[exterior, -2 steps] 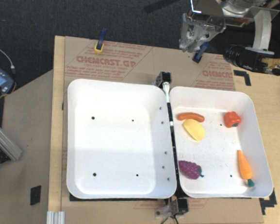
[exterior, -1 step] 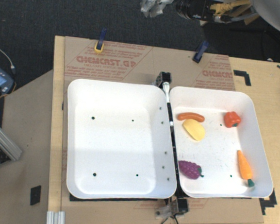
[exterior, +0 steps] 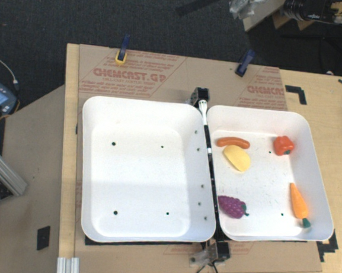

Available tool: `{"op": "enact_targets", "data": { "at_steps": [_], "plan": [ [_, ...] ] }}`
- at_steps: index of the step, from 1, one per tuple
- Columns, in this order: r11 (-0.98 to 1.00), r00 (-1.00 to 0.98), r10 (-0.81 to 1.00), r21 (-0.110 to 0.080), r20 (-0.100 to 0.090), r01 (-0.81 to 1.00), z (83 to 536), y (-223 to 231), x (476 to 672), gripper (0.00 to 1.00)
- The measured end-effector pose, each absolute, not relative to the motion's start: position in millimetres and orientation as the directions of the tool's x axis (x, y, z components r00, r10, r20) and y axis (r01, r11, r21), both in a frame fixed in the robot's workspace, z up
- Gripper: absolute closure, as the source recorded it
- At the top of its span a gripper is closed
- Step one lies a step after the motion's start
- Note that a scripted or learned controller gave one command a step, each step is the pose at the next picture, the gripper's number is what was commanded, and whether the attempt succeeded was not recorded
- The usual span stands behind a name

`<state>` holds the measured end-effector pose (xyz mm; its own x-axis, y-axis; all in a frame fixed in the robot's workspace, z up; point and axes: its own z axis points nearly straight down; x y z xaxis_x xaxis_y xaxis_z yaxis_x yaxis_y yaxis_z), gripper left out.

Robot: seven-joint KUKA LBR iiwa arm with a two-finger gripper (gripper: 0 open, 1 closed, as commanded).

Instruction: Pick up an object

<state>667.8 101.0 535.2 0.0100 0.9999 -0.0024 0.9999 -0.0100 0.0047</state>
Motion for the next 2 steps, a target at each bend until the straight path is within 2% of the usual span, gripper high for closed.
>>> {"op": "enact_targets", "data": {
  "at_steps": [1,2],
  "plan": [
    [0.005,-0.005,1.000,0.005,0.002,1.000,535.1,170.1,662.7,1.00],
    [0.005,-0.005,1.000,0.005,0.002,1.000,535.1,227.6,666.3,1.00]
  ]
}}
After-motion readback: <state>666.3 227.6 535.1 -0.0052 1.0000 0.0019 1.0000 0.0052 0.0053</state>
